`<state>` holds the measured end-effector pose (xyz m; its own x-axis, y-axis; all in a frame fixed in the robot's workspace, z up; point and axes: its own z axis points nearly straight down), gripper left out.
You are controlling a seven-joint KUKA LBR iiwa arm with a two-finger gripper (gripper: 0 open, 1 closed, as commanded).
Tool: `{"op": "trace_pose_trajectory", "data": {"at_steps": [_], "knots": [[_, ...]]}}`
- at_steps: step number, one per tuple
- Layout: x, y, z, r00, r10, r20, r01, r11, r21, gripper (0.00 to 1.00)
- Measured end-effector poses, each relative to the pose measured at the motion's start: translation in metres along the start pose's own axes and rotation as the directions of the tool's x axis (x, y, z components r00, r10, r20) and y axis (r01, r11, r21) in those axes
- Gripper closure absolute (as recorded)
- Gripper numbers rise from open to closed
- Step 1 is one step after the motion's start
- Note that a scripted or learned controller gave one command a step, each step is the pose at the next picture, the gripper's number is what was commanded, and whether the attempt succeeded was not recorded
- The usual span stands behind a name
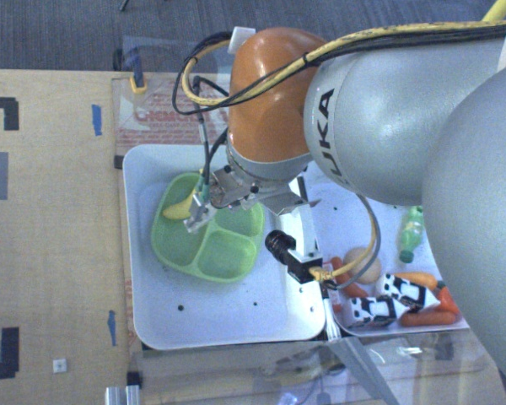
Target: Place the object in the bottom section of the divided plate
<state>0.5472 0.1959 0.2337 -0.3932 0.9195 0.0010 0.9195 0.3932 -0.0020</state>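
Banana [179,210], yellow, lying in upper-left compartment of green divided plate [228,260], just beside gripper [199,212] tip. Whether touching or pinched: cannot tell. Gripper state likewise unclear, mostly hidden under orange band [266,91] of grey arm [405,99]. Plate resting in left white bin [152,310], toward its upper middle, with larger lower compartment facing the bin's near edge. Right white bin [354,321] holding a green bottle [411,233], a black-and-white cow toy [388,300], an orange carrot-like piece [426,315] and a tan rounded item [363,266], all crowded near its lower end, well apart from plate. Yellow cable [405,34] running along arm. Tabletop [51,226] brown, marked with black corners and blue tape strips.
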Motion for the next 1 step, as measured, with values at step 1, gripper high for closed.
{"op": "trace_pose_trajectory", "data": {"at_steps": [1], "knots": [[0.0, 0.0, 0.0, 1.0, 0.0, 0.0, 0.0, 1.0, 0.0, 0.0]]}}
